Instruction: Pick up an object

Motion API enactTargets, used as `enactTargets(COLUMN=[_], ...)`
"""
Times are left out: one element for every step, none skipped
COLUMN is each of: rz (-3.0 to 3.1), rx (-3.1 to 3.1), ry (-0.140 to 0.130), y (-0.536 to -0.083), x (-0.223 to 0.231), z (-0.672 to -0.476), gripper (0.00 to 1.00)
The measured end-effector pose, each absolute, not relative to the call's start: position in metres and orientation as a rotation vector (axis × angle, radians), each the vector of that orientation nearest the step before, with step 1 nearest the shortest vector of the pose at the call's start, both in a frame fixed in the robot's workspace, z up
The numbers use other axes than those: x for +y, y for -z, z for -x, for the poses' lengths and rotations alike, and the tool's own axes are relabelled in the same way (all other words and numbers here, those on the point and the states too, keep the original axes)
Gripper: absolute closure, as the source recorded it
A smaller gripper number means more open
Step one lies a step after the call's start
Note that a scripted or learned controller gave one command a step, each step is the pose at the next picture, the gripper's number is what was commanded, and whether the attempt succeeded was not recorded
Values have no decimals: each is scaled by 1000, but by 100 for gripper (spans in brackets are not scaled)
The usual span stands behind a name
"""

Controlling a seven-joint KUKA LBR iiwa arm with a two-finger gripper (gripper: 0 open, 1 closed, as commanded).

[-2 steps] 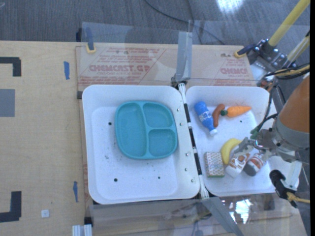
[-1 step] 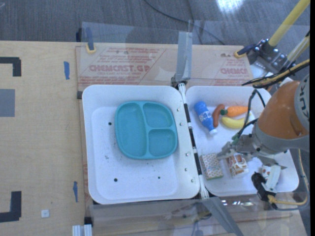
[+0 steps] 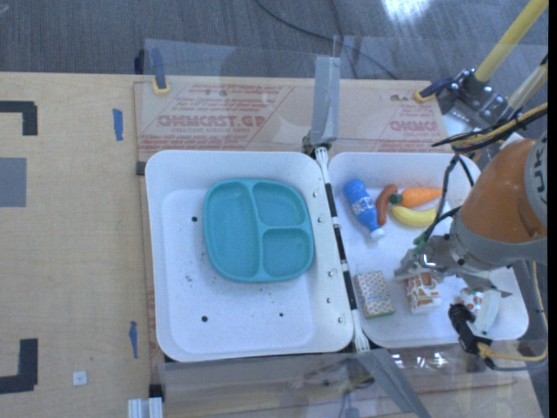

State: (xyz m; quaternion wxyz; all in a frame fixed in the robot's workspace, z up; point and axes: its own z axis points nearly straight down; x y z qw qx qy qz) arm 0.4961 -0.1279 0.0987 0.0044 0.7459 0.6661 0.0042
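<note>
Reaching in from the right, the grey arm with its orange band [image 3: 509, 203] hangs over the right white bin [image 3: 513, 320], and its tool [image 3: 424, 264] sits low above the bin's near half. Whether the tool is open or closed cannot be told from this slanted overhead camera view, and nothing can be seen gripped in it.

Just below the tool lies a small white and orange carton [image 3: 423, 293]; the two look close to touching, though contact cannot be confirmed. To the left of that carton, near the divider between the bins, lies a tan speckled rectangular block [image 3: 374, 293]. On the far side of the right bin, a blue plastic bottle with a white cap [image 3: 361, 205] lies tilted, and just to its right are a small red sausage-shaped piece [image 3: 386, 204], an orange toy carrot [image 3: 419, 196] and a yellow toy banana [image 3: 414, 216], clustered together.

In the left white bin [image 3: 174, 320], a teal plastic plate with three compartments [image 3: 258, 230] lies flat, toward the far right part. Both bins rest on the light wooden bench [image 3: 70, 233].
</note>
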Motion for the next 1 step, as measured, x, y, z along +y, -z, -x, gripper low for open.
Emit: enactTargets(rz=[-2218], rx=[2225], ry=[0], y=[-185], x=[-50], z=[-556], gripper=[100])
